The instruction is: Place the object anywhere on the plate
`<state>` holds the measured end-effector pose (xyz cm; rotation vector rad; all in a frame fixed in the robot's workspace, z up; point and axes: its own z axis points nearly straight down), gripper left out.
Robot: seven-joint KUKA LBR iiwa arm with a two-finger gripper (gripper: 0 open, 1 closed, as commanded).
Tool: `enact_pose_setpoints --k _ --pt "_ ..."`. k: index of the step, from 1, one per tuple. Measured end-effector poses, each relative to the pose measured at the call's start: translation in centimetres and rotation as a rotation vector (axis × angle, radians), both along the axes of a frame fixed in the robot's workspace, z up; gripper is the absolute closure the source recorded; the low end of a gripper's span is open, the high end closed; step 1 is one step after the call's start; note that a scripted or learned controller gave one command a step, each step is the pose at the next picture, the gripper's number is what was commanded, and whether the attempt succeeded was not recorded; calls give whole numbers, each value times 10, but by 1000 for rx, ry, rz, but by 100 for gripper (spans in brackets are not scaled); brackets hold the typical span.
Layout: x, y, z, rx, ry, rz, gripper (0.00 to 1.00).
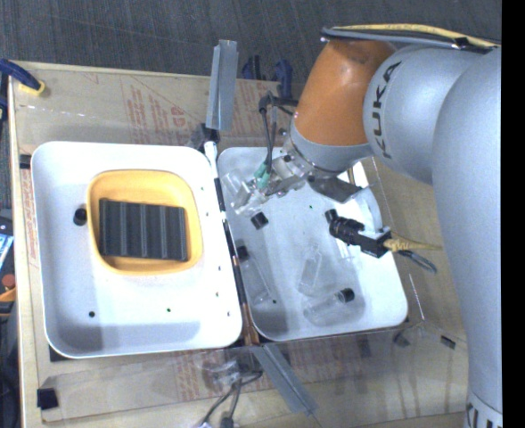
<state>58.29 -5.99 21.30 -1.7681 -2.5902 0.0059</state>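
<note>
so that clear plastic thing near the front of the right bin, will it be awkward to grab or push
Probably somewhat awkward. The clear plastic piece looks thin and see-through, so it is likely light and may skid across the smooth floor of the right bin when nudged. Its glossy surface suggests the fingers could slip. Its exact shape is hard to make out, so whether it rolls is unclear.
</note>
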Motion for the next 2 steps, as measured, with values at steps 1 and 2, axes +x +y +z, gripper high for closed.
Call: enact_pose_setpoints --k 1,2 --pt "5 43 -6 1 -1 238 100" --pt "5 42 -6 1 -1 238 0"
